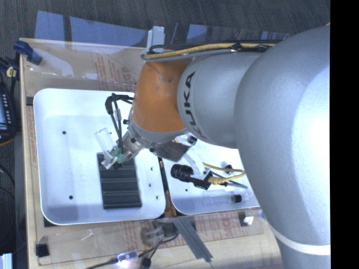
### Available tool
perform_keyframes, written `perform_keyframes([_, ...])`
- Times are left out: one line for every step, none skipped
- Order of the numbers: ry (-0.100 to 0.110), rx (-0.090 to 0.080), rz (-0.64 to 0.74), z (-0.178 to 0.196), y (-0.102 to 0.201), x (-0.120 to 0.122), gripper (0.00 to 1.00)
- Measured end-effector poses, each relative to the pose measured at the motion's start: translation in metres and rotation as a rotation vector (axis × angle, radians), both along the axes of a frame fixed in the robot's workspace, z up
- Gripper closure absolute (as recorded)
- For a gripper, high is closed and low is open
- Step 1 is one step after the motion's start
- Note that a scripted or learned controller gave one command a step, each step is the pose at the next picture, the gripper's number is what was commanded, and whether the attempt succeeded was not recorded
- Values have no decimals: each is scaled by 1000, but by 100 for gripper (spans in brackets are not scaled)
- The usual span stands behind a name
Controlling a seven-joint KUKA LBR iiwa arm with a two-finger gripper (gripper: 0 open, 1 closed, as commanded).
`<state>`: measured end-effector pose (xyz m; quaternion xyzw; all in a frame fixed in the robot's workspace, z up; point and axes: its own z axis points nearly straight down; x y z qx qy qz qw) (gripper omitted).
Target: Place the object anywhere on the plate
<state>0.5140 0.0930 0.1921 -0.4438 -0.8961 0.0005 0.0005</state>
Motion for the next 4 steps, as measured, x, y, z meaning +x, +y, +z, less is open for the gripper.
perform_keyframes([7,-3,-261,-70,73,-20,100])
perform_keyframes([2,0,-342,5,26,-37,100])
perform_keyframes([3,-1,-46,-101,107,-29,100])
perform_keyframes([-1,0,252,-23,6,-37,100])
